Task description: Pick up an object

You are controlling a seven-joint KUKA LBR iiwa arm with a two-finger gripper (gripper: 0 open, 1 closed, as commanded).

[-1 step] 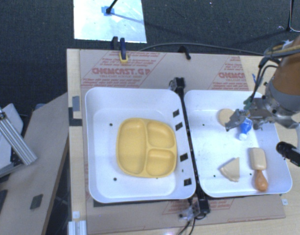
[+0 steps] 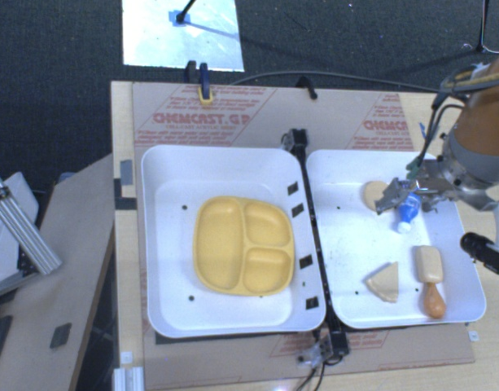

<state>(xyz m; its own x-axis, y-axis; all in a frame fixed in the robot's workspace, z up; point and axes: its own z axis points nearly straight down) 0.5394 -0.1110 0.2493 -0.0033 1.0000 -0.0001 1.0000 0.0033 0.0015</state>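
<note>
In the right bin (image 2: 347, 243) my gripper (image 2: 407, 199) hangs over the far middle, below the arm's orange band. A small blue and white object (image 2: 408, 212) sits directly under the gripper and is partly covered by it. Whether it is held or resting on the bin floor is unclear. A round tan piece (image 2: 373, 193) lies just left of the gripper. Nearer the front lie a tan wedge (image 2: 384, 283) and a tan block with an orange end (image 2: 430, 277).
The left bin (image 2: 172, 218) holds a yellow divided plate (image 2: 243, 245). A black divider with clips (image 2: 304, 218) runs between the two bins. A black fitting (image 2: 483, 251) sits at the right bin's right rim. Cardboard lies under both bins.
</note>
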